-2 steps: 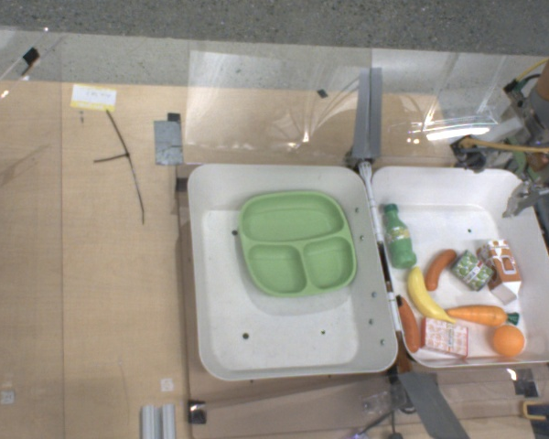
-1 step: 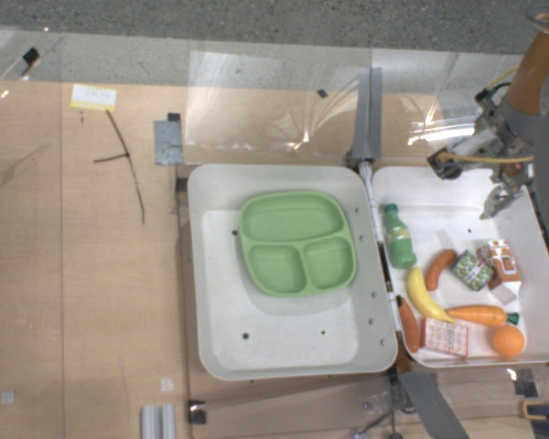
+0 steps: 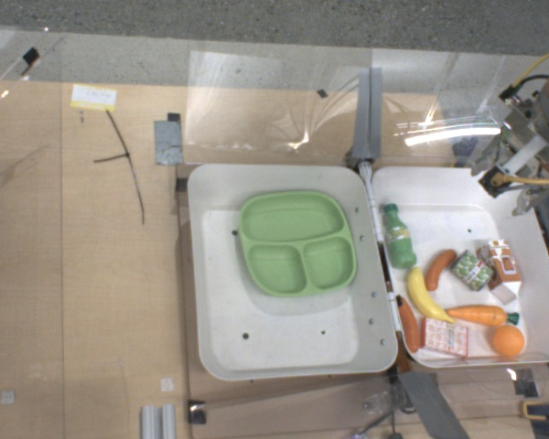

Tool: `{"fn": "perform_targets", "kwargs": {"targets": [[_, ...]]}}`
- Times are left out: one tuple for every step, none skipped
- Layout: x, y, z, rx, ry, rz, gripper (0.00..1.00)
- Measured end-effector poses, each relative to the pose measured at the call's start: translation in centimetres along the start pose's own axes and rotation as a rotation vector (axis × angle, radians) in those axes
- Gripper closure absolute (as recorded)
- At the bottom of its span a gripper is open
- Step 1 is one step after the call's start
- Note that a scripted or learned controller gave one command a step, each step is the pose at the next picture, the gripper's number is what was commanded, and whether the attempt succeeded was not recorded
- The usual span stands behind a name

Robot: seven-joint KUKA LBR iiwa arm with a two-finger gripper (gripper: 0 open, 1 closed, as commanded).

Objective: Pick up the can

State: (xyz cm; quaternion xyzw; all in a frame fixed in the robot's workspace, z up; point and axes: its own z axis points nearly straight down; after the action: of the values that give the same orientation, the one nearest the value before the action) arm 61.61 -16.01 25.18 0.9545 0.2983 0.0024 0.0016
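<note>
1. Since the can has not yet been lifted, the whole pick is left to do; in the left bin (image 3: 210, 337) a green divided plate (image 3: 297, 242) lies toward the far edge.
2. In the right bin (image 3: 457, 186), what I take for the can (image 3: 473, 271), small and green-labelled, lies among toy food toward the right wall, touching a brown carton (image 3: 503, 262).
3. The gripper (image 3: 499, 176) hovers over that bin's far right corner, apart from the can; I cannot tell whether it is open or closed.
4. Both bins sit on a pale wooden bench (image 3: 73, 273), with clear sheeting (image 3: 274, 108) behind them.
</note>
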Motion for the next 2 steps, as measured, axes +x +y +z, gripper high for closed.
{"fn": "perform_targets", "kwargs": {"targets": [[-2.5, -0.2, 6.8, 0.004, -0.003, -0.100, 0.00], [-7.0, 2.4, -0.8, -0.002, 0.000, -0.161, 0.00]]}}
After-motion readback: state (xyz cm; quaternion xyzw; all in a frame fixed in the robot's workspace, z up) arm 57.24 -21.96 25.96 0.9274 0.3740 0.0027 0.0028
